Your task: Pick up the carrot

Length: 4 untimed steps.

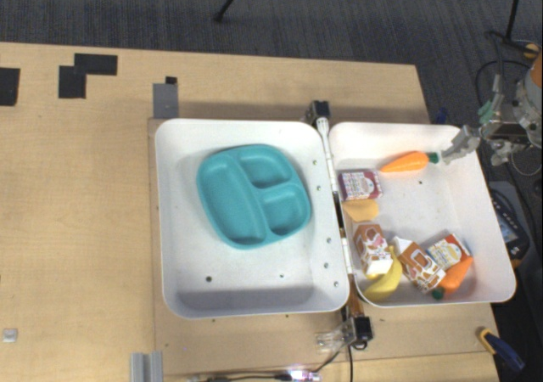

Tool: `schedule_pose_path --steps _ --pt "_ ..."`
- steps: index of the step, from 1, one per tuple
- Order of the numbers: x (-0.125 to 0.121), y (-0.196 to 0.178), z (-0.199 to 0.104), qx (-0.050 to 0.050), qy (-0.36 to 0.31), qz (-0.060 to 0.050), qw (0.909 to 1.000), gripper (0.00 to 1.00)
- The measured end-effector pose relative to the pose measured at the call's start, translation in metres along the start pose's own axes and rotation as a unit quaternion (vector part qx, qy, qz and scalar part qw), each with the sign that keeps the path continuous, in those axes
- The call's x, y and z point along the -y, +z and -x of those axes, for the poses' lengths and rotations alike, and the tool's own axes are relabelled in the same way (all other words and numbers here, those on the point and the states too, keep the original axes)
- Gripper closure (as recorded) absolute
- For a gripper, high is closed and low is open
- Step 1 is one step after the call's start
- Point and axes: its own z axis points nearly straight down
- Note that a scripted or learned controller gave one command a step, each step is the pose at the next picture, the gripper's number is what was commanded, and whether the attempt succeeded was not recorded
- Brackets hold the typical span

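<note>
The smooth tapered orange carrot (404,162) is lying in the glossy white right bin (475,202), gripper (465,141) state unclear, at right.

two white bins (170,202) (488,202) sit on the counter (76,227). one teal divided plate (253,193). two carrots (404,162) (456,273). one banana (384,280). three small printed cartons (359,182) (372,244) (433,259). one pale yellow block (361,210).
</note>
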Motion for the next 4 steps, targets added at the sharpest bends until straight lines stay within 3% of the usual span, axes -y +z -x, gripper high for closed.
schedule_pose_path --steps 1,2,3,4 --pt "-0.016 0.120 0.014 -0.002 -0.034 -0.006 0.9994 0.00" --pt "-0.075 0.173 0.009 -0.006 -0.005 -0.009 0.9999 0.00" --pt "-0.075 0.162 0.011 -0.002 -0.010 -0.013 0.9999 1.00" --pt "-0.075 0.161 0.011 -0.002 -0.011 -0.011 0.9999 0.00"
